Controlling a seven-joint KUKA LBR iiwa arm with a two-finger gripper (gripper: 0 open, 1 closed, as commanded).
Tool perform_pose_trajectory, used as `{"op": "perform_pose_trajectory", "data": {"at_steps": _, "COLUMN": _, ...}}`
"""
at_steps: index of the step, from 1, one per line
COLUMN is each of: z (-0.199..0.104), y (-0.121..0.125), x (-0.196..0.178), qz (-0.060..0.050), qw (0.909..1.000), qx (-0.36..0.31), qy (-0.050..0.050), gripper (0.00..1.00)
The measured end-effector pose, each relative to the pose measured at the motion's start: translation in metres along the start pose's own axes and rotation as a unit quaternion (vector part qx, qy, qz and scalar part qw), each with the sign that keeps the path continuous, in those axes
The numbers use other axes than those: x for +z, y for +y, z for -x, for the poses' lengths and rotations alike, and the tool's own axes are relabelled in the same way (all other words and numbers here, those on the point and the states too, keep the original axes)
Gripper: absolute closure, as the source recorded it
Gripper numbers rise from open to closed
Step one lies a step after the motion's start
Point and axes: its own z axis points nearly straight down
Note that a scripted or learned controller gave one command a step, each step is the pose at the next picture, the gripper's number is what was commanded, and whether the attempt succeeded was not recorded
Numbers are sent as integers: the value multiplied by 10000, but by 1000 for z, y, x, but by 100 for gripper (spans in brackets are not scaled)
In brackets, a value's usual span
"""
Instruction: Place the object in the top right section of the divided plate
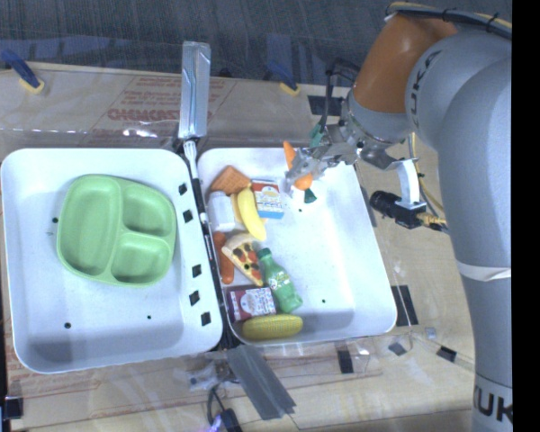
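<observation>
Yellow plastic corn cob lies at the near rim of the right white bin, about six o'clock of the toy pile, touching a dark red packet just behind it. Next comes a green plastic bottle, tilted, beside a pizza slice toy. Further back sit a yellow banana, a small white and blue carton, and a brown cracker-like piece. At nine o'clock, the left white bin bears the light green divided plate, all sections bare. At one o'clock of the pile the grey arm's gripper hangs over the right bin's far edge, an orange carrot-like toy at its fingers; whether they clamp it I cannot tell.
</observation>
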Motion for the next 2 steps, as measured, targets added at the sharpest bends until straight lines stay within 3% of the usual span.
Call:
{"op": "perform_pose_trajectory", "data": {"at_steps": 1, "z": -40, "y": -45, "x": 109, "qz": -12, "qw": 9998, "qx": 200, "qy": 1, "gripper": 100}}
{"op": "perform_pose_trajectory", "data": {"at_steps": 2, "z": -107, "y": -5, "x": 7, "qz": 2, "qw": 9856, "qx": 1693, "qy": 3, "gripper": 100}}
